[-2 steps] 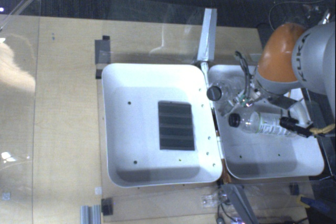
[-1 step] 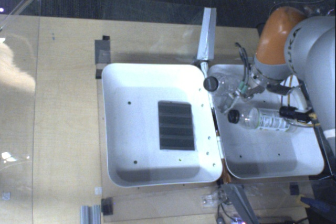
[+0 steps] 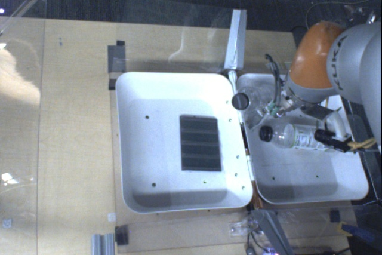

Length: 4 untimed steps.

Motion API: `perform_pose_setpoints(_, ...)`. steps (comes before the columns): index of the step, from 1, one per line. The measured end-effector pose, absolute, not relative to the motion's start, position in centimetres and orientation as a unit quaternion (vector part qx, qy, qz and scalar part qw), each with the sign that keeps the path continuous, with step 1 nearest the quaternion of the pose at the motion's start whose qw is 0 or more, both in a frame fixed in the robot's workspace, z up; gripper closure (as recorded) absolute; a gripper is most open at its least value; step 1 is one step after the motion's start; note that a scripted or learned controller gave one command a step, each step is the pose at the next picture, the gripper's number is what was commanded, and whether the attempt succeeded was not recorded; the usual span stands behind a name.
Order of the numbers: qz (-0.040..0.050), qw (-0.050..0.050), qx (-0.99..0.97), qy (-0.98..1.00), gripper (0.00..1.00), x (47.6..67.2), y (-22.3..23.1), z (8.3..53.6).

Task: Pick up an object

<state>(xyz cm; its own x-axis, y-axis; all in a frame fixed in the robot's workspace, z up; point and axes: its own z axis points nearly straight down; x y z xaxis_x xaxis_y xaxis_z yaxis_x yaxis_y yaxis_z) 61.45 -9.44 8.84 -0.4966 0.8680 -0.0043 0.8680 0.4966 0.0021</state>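
A clear plastic bottle [image 3: 293,136] with a black cap lies on its side in the right bin [image 3: 310,185], cap pointing left. A second clear container [image 3: 255,100] with a round black end [image 3: 240,101] lies at that bin's upper left corner. My gripper [image 3: 275,107] hangs low over the right bin's upper part, between these two clear things and just above the bottle's cap end. A dark ribbed rectangular block [image 3: 200,142] lies flat in the middle of the left bin [image 3: 137,146].
The arm's orange band [image 3: 312,63] and grey body cover the right bin's upper right. The bins' shared wall [image 3: 246,146] runs between them. A clear panel stands along the bench's left side, and a metal post [image 3: 235,42] rises behind the bins.
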Motion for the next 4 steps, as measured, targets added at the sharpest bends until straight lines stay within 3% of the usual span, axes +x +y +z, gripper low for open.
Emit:
perform_pose_setpoints(1,-0.0001,0.002,0.502,0.865,0.00,61.5,-9.4,8.8)
perform_pose_setpoints(2,-0.0031,-0.002,0.387,0.922,0.00,65.7,-4.9,18.6)
perform_pose_setpoints(3,-0.0015,-0.007,0.397,0.918,0.00,65.8,-10.5,9.0)
perform_pose_setpoints(4,0.0020,0.003,0.449,0.894,0.00,61.6,-8.9,14.7)
